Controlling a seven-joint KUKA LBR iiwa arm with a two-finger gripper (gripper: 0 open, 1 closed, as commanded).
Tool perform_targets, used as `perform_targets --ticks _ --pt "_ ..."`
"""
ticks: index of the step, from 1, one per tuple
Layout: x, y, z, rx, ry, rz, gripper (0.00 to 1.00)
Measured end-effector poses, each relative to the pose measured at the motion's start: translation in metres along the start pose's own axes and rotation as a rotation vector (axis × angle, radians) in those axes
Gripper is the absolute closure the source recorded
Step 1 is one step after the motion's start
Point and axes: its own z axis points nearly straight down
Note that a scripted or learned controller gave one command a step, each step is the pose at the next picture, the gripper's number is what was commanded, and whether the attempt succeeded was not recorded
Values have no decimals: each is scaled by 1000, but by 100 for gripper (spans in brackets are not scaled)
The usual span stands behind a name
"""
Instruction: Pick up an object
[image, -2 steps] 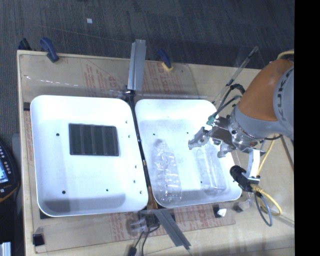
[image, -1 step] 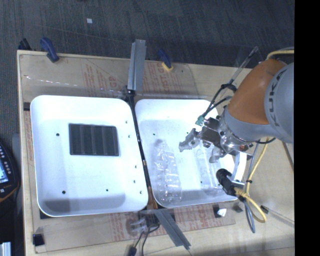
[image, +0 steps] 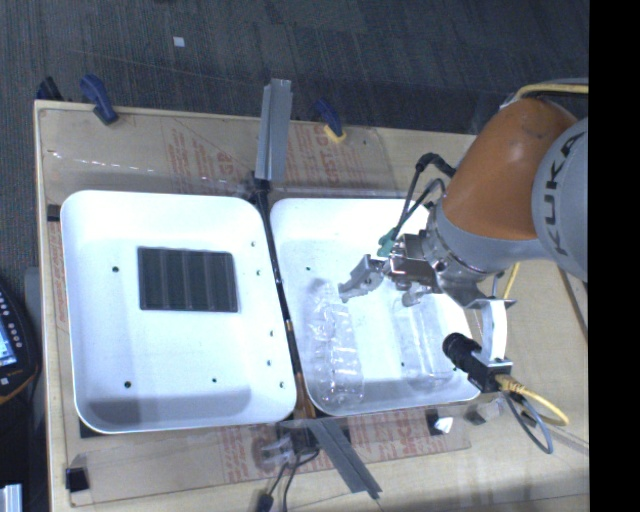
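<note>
Camera view: arm enters from the right, gripper (image: 372, 280) sits over the right bin (image: 300, 225), upper-middle area. Jaw state: cannot tell, too blurred. Nothing visibly held. Clear plastic bottle (image: 335, 345) lies on the right bin floor, left-centre, just below the gripper and apart from it. A second clear object (image: 425, 345) lies beside it to the right. Left bin (image: 90, 215) holds a dark ribbed rectangular block (image: 188, 279), flat, centre.

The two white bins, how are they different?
The left bin holds a dark ribbed rectangle; the right bin holds clear plastic bottles. The arm's pincer sits over the right bin, not the left bin. Both are shallow, white, with rounded corners.
</note>
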Motion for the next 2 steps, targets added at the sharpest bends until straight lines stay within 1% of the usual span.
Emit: perform_targets --ticks 1,2 --pt "0 0 0 0 0 0 0" --pt "4 -8 2 6 1 -6 0"
